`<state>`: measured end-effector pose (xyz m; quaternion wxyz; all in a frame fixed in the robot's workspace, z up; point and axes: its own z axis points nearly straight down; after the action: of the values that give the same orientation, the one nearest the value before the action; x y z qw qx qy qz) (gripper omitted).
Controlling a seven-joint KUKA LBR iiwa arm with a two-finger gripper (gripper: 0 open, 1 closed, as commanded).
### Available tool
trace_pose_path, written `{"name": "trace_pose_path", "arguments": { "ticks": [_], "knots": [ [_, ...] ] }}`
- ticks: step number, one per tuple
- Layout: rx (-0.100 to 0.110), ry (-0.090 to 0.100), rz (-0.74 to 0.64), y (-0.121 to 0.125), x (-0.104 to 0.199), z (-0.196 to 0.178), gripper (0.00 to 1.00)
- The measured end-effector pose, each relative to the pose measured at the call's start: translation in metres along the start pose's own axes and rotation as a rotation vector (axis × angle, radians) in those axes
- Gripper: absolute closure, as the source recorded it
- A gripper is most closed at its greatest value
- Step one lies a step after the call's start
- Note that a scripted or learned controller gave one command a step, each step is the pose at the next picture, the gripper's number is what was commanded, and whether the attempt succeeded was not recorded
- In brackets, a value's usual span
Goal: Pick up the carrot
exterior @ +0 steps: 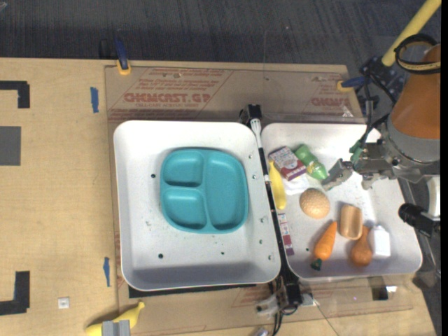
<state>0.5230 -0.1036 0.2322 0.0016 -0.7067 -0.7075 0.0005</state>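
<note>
The carrot (pixel 324 241) lies in the right bin (pixel 409 257), toward its near edge, tilted so the orange body points up and right and the dark green stub sits at the near-left end. It is hemmed in. A round tan ball (pixel 315 203) sits just beyond its upper end, a copper-coloured cylinder (pixel 350 221) lies just to its right, and an orange pear-shaped piece (pixel 361 250) rests further right beside a small white block (pixel 380 242). A yellow banana-like piece (pixel 277 186) runs along the bin's left wall, with a small printed carton (pixel 287 164) and a green bottle (pixel 311 162) at the far side.

The main risk, as a judgement, is crowding. A descent slightly to the right could close on the copper cylinder instead. A descent slightly too far could nudge the tan ball and roll it into the carrot. The carrot's slant also matters. If the pincer is not turned across its body, it may pinch along the taper and the carrot could squirt out.

The pincer (pixel 344 172) hangs above the far middle of the right bin, well apart from the carrot. One grey finger (pixel 337 174) reaches left toward the green bottle. The pincer seems to carry nothing, but the slanted view does not settle whether it is open or closed. The left bin (pixel 133 187) holds a teal divided plate (pixel 205 190).
</note>
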Motion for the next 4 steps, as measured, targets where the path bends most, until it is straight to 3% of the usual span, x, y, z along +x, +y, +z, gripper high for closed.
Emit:
{"name": "trace_pose_path", "arguments": {
  "ticks": [1, 2, 3, 4],
  "knots": [
    [0.008, 0.001, -0.05, -0.046, 0.006, 0.121, 0.0],
    [-0.01, 0.006, 0.39, -0.039, -0.009, 0.142, 0.0],
    [-0.006, 0.002, 0.276, -0.041, -0.011, 0.143, 0.0],
    [-0.02, -0.011, 0.28, -0.039, -0.015, 0.132, 1.0]
  ]
}}
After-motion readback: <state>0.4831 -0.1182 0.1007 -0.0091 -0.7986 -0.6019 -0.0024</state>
